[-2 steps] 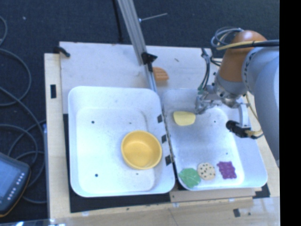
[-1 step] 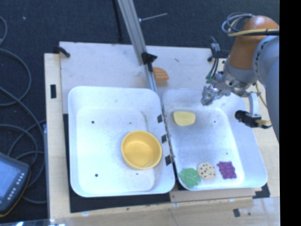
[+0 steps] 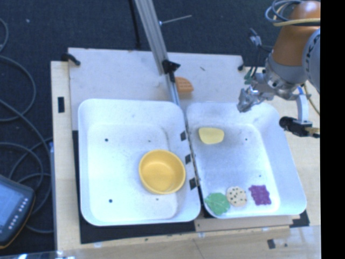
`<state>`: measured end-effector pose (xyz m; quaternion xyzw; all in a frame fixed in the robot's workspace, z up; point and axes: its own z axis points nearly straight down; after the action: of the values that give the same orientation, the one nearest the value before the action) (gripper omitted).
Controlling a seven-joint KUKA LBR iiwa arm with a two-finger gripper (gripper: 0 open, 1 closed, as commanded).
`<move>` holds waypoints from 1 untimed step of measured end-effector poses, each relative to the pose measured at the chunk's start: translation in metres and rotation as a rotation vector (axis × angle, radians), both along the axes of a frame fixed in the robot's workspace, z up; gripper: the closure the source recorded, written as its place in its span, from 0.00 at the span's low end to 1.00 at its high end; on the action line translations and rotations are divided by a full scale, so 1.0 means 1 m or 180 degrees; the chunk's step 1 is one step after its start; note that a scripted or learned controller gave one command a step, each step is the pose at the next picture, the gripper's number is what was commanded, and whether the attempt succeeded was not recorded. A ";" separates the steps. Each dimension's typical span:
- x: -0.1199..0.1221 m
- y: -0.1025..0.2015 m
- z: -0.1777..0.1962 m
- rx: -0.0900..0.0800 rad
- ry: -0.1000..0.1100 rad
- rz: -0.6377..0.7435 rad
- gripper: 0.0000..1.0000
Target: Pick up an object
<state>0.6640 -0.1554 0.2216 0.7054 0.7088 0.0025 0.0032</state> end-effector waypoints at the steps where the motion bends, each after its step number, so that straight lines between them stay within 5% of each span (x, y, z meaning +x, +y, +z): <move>1: 0.001 -0.001 0.027 0.0001 0.0010 0.0005 1.00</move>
<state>0.6651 -0.1564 0.2481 0.7049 0.7093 0.0016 0.0020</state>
